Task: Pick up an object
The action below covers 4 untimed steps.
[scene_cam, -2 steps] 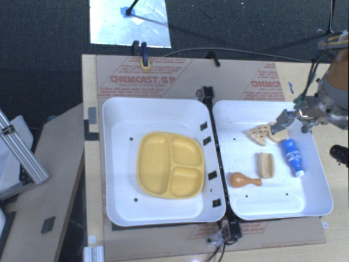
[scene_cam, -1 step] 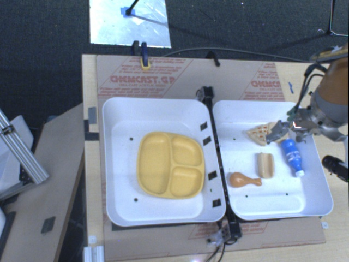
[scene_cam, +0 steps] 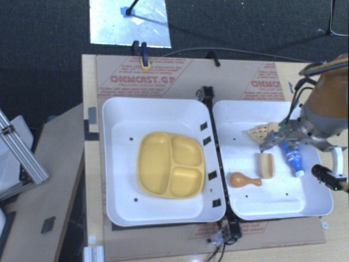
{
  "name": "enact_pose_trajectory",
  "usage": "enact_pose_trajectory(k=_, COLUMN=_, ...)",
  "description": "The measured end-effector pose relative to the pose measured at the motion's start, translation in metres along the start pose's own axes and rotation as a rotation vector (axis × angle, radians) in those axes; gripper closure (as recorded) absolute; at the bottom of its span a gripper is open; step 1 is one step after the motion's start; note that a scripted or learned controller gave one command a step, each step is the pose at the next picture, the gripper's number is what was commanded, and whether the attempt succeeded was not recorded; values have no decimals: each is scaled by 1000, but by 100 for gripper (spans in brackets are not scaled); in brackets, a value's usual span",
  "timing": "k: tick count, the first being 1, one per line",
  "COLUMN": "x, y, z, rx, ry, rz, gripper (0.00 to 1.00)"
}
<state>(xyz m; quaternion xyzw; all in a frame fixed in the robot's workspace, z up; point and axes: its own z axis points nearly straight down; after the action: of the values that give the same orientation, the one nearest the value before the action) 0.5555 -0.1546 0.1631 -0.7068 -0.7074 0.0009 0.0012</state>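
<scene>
Bun (scene_cam: 265, 165) sits just below the gripper (scene_cam: 271, 141); we can't tell its opening. We'd risk clipping the blue bottle (scene_cam: 293, 159) or pizza slice (scene_cam: 260, 131) crowding it.

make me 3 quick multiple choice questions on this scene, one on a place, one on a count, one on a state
1. Where does the yellow tray lie?
A. left bin
B. right bin
C. on the bench outside the bins

2. How many compartments does the tray have?
A. one
B. three
C. six

3. How does the blue tube lie?
A. standing upright on its cap
B. flat on the bin floor
C. on top of the tray

Key:
1 A: the tray sits in the left bin.
2 B: one long section at its left and two smaller ones at its right.
3 B: the tube lies flat on the floor of the right bin, beside the gripper.
</scene>
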Motion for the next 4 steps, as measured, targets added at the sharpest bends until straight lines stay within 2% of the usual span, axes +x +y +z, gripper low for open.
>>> enact_pose_trajectory(k=1, x=4, y=-6, z=45, rx=-1, ry=0, rz=-1, gripper=0)
enact_pose_trajectory(k=2, x=4, y=-4, z=32, rx=-6, ry=-2, rz=-1, gripper=100)
enact_pose_trajectory(k=3, x=9, y=-4, z=-31, rx=-10, ry=-2, rz=-3, gripper=100)
enact_pose_trajectory(k=4, x=8, y=-3, z=-48, rx=-7, ry=-1, rz=-3, gripper=100)
